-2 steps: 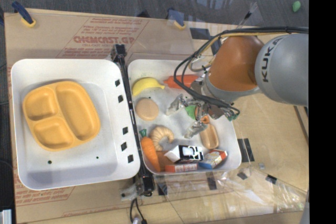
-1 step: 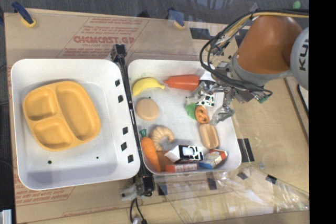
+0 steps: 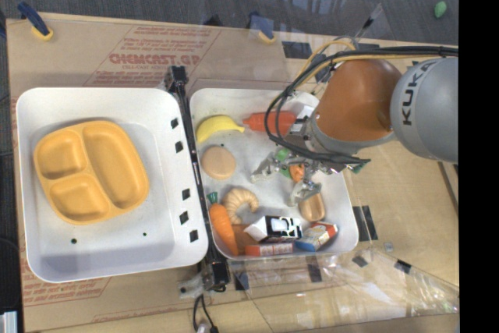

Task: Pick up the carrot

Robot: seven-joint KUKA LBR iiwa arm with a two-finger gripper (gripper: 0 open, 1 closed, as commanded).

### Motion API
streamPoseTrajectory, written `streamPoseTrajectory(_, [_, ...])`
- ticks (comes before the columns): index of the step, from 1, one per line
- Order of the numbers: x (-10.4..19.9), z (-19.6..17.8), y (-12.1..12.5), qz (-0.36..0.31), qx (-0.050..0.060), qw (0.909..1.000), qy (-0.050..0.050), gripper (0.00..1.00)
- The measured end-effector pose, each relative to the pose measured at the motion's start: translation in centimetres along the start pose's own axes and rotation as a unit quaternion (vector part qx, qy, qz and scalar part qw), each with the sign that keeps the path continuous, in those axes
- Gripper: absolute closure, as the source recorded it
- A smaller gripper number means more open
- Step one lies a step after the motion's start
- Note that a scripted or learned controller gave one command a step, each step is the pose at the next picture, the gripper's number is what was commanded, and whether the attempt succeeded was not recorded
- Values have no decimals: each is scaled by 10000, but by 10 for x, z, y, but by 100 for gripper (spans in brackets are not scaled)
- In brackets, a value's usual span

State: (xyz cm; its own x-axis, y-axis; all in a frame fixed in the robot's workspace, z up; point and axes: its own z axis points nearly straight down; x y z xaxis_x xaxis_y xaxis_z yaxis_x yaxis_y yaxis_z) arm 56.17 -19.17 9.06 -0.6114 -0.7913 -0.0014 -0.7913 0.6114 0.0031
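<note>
Two bins, carrot (image 3: 221,225) near croissant (image 3: 241,200)

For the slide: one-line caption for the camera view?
KUKA arm's gripper poised over the right bin of toy food, the carrot lying at its front-left corner; yellow divided tray in the left bin.

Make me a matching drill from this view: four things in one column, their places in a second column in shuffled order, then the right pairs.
Things:
1. yellow tray
2. banana
3. carrot
4. gripper

Places:
A. right bin, near front-left corner
B. above the middle of the right bin
C. left bin
D. right bin, near back-left corner

Pairs: 1-C, 2-D, 3-A, 4-B
</note>
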Motion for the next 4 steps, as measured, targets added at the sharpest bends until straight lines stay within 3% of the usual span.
streamPoseTrajectory(1, [-3,-12,-1,-23,17,10000,-15,100])
streamPoseTrajectory(2, [-3,-11,-1,-23,15,10000,-15,0])
streamPoseTrajectory(3, [-5,-22,-1,-50,26,10000,-29,100])
streamPoseTrajectory(4, [-5,-22,-1,-50,25,10000,-28,0])
